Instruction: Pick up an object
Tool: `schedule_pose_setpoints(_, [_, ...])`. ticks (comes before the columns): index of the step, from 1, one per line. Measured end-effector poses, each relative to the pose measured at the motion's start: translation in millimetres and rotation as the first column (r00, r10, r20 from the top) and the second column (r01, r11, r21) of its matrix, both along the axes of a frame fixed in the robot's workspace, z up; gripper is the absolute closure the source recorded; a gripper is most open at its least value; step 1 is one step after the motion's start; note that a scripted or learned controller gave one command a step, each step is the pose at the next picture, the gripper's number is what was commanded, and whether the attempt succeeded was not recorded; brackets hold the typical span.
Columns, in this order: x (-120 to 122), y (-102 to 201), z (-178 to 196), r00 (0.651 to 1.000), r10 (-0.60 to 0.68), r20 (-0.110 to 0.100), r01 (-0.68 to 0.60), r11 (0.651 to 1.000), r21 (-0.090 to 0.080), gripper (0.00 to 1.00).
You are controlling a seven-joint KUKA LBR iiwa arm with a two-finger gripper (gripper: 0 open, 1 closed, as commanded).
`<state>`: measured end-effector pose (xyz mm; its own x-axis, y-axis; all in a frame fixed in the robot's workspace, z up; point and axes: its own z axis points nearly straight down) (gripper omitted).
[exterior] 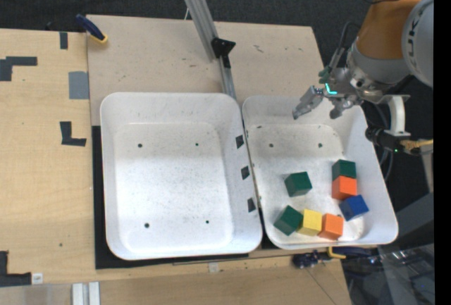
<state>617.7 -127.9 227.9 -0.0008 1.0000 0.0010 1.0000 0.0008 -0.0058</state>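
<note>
My gripper hangs open over the far edge of the right bin, its two grey fingers spread with nothing between them. Several small blocks lie toward the bin's near side, well below the gripper. A dark green block sits alone near the middle. At the right wall are a green block, an orange block and a blue block. Along the front edge lie a green block, a yellow block and an orange block.
The left bin sits beside the right one, their walls touching. A slanted metal pole runs from the top down to the gap between the bins. A blue and yellow tool lies on the bench at far left.
</note>
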Motion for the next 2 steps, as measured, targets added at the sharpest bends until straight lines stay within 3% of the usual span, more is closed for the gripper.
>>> schedule_pose_setpoints(1, [1,0,3,1.000,0.001,0.004,-0.001,1.000,-0.001,0.00])
schedule_pose_setpoints(2, [0,0,-62,1.000,0.000,-0.002,0.000,1.000,-0.001,0.00])
